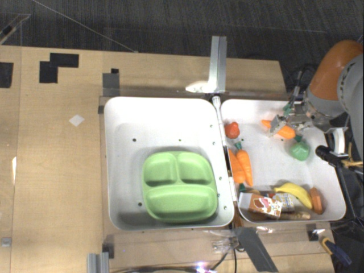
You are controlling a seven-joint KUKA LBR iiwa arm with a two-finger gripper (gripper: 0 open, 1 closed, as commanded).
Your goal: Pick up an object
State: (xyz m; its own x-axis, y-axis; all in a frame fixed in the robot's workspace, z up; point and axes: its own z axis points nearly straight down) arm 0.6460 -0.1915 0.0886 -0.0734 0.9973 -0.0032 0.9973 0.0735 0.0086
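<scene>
Near the far right corner of the right bin, the gripper hangs over a small orange piece, its grip too unclear to tell, with a green object just beside it.

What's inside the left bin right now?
A green divided tray lies in the left bin, toward its near side. Its compartments look bare. Whatever sits under the tray is covered.

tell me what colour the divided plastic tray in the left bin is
Light green: the divided plastic tray shows best in the camera view, lying in the left white bin.
</scene>
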